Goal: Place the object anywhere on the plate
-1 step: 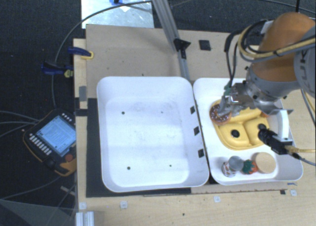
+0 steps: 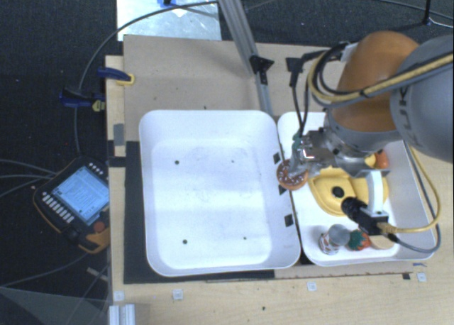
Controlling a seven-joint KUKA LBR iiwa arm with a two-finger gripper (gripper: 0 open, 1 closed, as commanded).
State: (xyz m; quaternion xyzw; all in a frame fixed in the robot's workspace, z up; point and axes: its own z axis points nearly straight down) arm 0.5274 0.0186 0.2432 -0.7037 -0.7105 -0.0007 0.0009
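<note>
So the arm is in over the right bin [image 2: 401, 249], and the tool [image 2: 301, 155] is hanging low near that bin's left wall. Right under and just left of it there's a small round brownish thing with pale specks, looks like a toy doughnut or cookie [image 2: 291, 177], sitting at the left edge of the right bin, pretty much against the wall that divides it from the left bin [image 2: 213, 196]. Honestly I can't tell whether the tool is clamped on it or just hovering right on top of it; the wrist hardware blocks the tips from this angle.

My guess on handling: it's a light plastic or rubber toy, stiff enough that a pinch won't crush it, and flat, so it'll want a grab across the rim from above. If it's glossy plastic it could squirt out sideways, and being jammed near the bin wall leaves little room on that side for a finger.

The yellow plate [image 2: 328, 194] is just right of the doughnut, partly under the arm, so it's a short hop over. Farther down in the same bin there's a little metal cup [image 2: 333, 237] and an orange-green toy veg [image 2: 358, 241], near the plate but not in the way.
</note>
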